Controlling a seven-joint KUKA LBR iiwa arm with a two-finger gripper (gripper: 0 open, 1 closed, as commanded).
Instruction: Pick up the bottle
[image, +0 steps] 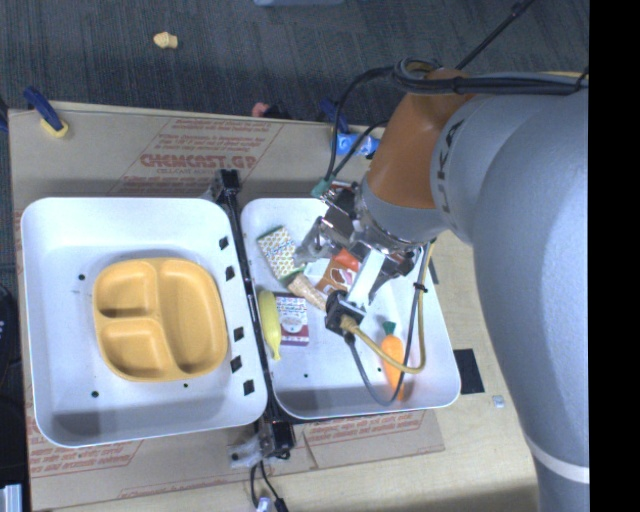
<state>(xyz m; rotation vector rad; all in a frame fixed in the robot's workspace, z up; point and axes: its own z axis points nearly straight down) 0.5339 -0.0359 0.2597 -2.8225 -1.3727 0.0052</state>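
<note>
Over the right-hand white bin (330, 398), the grey arm's tool (333, 256) hangs low among a clutter of small goods. Whether it is apart or together cannot be told, since the wrist hides its tips. Just beneath it lies a rounded, glossy red-orange shape, probably the bottle (344, 270), near the bin's middle. A curved yellow banana (269, 322) lies along the bin's left wall, with a flat red-and-white packet (292, 320) touching it. A green chequered packet (279, 250) sits above, tilted. A tapered orange carrot (393, 350) rests nearer the right wall. The left bin (40, 300) holds a smooth yellow divided plate (160, 318). Both bins stand on a cardboard-covered surface (180, 150).
</note>
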